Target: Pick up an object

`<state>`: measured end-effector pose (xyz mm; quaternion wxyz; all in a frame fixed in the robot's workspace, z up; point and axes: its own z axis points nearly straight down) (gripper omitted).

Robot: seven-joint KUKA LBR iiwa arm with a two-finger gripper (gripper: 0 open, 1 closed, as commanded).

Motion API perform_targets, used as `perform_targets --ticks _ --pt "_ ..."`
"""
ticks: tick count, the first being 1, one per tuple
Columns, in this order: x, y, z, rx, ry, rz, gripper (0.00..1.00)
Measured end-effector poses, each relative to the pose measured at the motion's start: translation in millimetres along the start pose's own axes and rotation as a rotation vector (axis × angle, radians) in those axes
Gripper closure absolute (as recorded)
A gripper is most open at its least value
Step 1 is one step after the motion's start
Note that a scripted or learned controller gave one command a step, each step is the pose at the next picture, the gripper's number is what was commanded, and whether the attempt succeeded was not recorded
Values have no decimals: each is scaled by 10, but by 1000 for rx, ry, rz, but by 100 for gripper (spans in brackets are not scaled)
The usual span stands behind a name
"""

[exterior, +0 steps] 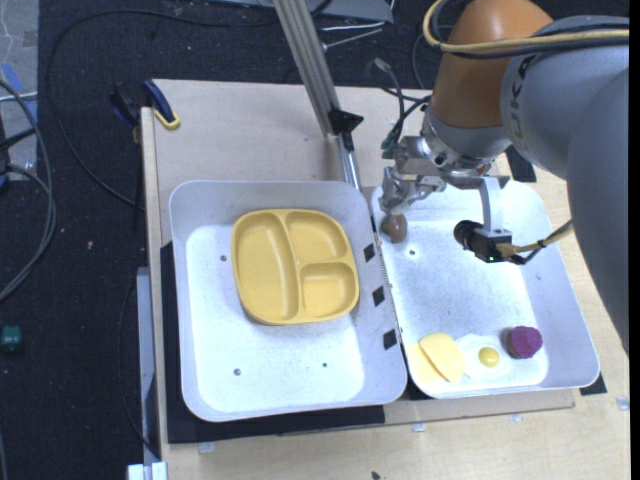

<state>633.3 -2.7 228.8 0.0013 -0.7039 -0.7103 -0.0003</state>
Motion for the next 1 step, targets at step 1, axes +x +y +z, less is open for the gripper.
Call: perform_targets --ticks 1 --pt "565 -196 -84 0 0 0 100"
